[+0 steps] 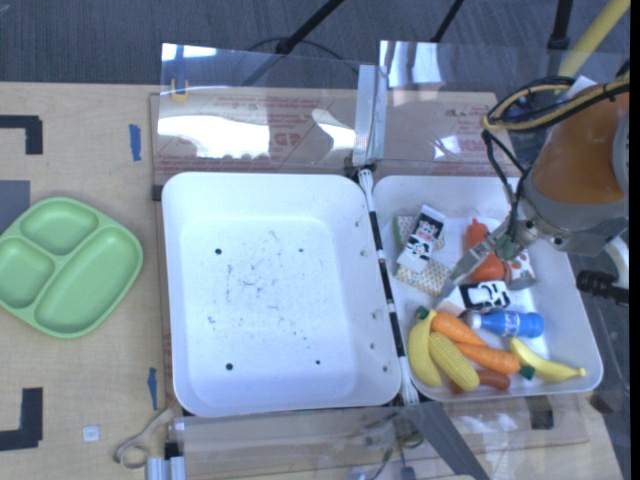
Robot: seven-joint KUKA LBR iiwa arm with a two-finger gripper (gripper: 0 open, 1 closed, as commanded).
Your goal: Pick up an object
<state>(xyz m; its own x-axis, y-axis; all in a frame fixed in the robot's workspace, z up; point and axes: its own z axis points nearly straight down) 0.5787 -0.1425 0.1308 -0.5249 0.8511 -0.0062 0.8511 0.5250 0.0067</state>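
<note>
The right bin (585,313) holds a heap of toy foods. A small white and black carton (424,238) lies at its upper left, on a tan waffle piece (428,280). A red and orange toy (482,240) lies near the middle, and a black and white item (487,294) sits just below it. Lower down are a blue and white bottle (507,323), an orange carrot (472,336), a yellow corn cob (451,360) and a banana (546,364). My gripper (484,260) is low in this bin, right over the red and orange toy and partly covering it.
The left bin (190,218) is next to it, with only faint scuffs on its floor. A green divided plate (66,264) sits on the bench at far left. Clear plastic walls (300,118) stand behind both bins. The arm (578,163) fills the upper right.
</note>
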